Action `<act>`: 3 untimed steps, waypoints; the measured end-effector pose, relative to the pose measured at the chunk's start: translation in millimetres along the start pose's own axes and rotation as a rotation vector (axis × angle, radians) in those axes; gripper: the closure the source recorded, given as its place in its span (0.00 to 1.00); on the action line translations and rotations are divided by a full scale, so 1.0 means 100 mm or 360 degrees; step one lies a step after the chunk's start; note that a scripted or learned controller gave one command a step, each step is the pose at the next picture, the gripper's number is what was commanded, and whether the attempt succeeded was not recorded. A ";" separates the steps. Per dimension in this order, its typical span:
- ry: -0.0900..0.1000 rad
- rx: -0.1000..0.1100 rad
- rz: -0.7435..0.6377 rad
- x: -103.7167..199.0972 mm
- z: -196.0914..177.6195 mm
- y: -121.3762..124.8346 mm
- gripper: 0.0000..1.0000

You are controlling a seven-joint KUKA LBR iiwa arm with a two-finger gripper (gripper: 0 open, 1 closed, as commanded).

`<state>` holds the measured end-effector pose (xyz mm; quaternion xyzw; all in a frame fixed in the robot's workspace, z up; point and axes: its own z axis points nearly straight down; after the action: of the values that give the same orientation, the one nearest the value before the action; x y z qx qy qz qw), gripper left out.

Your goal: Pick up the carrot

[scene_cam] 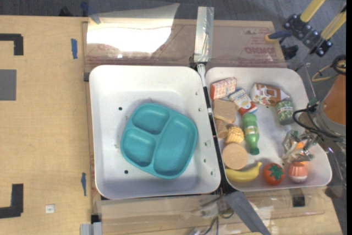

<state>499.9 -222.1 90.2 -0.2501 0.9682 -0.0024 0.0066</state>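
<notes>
We see the arm (334, 104) reaching in from the right, its gripper (297, 145) low in the right bin (322, 173) — fingers clamped on the slim orange carrot (300, 146). Nearby lie a curved yellow banana (243, 173), a round tomato (273, 173) and a green bottle (251, 132). The left bin (110, 85) holds a glossy teal divided plate (159, 140).

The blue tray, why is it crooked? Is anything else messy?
The teal tray sits turned at a slant in the left bin. In the right bin, the toy food lies jumbled, the green bottle on its side. Nothing spilled or broken.
</notes>
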 end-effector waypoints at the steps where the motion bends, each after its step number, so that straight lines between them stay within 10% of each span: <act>1: 0.0002 0.0005 -0.0645 -0.17 -0.01 0.38 1.00; 2: -0.0002 -0.0005 -0.0780 -0.70 -0.80 0.77 1.00; 3: 0.0005 -0.0014 -0.0775 -0.67 -0.77 0.77 0.00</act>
<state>520.2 -122.6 167.3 -0.4761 0.8794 -0.0001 0.0030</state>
